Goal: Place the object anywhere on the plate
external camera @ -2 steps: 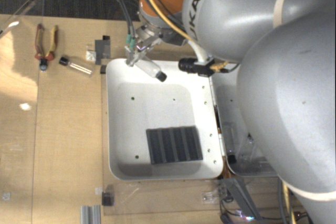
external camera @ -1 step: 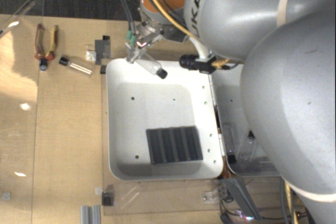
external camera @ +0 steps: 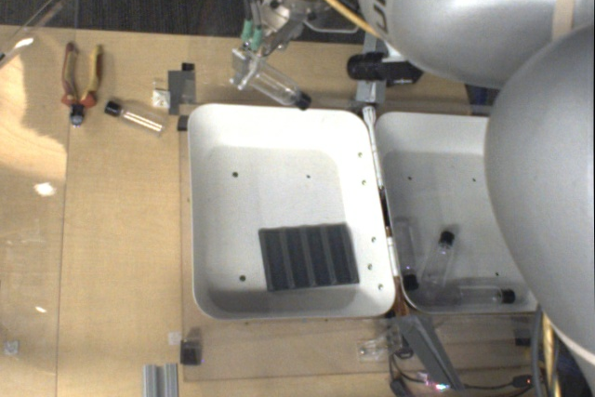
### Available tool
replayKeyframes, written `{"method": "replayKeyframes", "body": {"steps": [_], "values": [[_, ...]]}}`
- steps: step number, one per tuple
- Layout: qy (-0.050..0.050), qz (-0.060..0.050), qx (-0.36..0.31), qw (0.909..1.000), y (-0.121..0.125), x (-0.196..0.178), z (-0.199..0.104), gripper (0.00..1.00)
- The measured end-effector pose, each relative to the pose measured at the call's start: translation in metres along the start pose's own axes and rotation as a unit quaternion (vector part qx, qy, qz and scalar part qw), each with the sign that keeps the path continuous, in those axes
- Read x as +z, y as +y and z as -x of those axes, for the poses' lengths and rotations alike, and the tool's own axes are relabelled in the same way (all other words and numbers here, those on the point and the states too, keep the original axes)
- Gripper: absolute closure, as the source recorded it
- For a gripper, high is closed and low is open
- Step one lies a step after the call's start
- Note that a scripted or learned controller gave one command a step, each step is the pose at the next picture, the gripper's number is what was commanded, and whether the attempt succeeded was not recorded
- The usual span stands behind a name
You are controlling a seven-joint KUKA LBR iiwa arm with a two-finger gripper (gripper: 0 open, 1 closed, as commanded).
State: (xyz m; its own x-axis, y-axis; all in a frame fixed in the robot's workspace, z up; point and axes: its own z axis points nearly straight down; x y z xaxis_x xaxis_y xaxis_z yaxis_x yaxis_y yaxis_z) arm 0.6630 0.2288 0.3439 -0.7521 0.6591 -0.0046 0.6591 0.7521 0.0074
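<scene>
My end effector (external camera: 249, 68) above the left bin's (external camera: 209, 200) far edge, clenched around a clear tube (external camera: 274, 88).

Red-handled pliers (external camera: 80, 81) are seen lying at the far left of the pale wooden counter (external camera: 102, 237). A small clear vial with a black cap (external camera: 133, 115) is laid near them, beside a small grey bracket (external camera: 183, 86).
</scene>
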Motion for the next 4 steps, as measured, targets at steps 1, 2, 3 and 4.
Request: {"method": "replayKeyframes", "body": {"steps": [1,2,3,4], "values": [[0.002,-0.002,0.116,0.9932,0.001,0.075,-0.003,1.00],[0.000,0.000,0.054,0.9985,-0.055,0.004,-0.048,1.00],[0.002,-0.002,-0.057,0.9984,-0.027,0.124,-0.024,1.00],[0.001,0.000,-0.128,0.9918,0.000,0.060,-0.010,1.00]]}}
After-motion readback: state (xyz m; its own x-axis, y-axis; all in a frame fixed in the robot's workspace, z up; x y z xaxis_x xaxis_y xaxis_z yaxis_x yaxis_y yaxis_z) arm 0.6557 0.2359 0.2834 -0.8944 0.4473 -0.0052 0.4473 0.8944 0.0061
